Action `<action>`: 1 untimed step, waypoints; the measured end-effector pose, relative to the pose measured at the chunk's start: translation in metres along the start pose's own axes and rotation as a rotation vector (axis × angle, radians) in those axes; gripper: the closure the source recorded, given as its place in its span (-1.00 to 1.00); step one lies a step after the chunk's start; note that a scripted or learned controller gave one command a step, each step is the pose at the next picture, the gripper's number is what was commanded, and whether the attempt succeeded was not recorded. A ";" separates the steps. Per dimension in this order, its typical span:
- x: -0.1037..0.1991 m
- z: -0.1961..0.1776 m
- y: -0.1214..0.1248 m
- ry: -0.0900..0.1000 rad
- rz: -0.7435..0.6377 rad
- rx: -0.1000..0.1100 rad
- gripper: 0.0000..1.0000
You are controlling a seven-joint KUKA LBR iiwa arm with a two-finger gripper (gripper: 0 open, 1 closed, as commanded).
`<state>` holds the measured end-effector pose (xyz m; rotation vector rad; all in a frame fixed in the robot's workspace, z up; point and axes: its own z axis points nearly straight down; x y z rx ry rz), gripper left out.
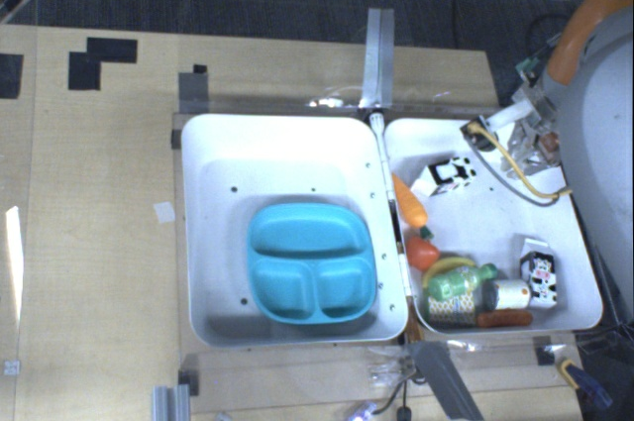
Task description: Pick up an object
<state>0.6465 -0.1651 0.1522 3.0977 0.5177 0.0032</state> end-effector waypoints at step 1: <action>-0.001 0.011 0.041 0.000 0.122 0.000 1.00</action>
